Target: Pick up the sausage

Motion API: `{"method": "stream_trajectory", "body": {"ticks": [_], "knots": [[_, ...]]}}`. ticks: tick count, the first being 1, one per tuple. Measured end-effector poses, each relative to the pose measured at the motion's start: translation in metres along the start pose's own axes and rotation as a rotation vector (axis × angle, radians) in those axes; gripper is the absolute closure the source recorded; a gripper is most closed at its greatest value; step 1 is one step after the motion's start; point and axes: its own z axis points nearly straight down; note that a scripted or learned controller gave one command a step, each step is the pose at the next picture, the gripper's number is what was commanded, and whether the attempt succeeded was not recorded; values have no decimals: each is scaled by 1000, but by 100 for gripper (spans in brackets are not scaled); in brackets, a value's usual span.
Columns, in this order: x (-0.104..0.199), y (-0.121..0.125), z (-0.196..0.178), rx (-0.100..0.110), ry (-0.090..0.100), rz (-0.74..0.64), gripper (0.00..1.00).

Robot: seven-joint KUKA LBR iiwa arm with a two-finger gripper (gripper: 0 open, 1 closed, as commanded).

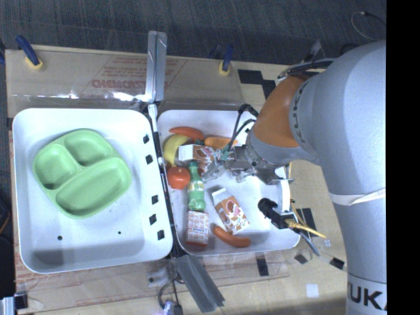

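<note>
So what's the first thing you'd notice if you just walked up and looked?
Probably the big grey arm with its orange band, reaching from the right into the right bin, which is crowded with toy food. Then the green divided plate, alone in the left bin.

- Gripper (220,161) sits over right bin (279,238), among its items.
- Bottle (195,190) just left-below gripper.
- Sausage (231,239) below, near front wall.
- Divided plate (82,170) far left, in left bin (39,241).

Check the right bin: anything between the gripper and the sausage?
Yes. The gripper sits mid-bin near the green bottle. The orange-red sausage lies at the near edge, with the small white snack carton touching it on the gripper's side.
</note>
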Motion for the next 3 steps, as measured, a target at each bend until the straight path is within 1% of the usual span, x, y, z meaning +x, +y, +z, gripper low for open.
{"method": "stream_trajectory", "body": {"ticks": [1,2,3], "knots": [[23,86,17,62,-4,241,0],[29,85,16,58,-12,254,0],[-16,48,19,8,0,328,0]]}}
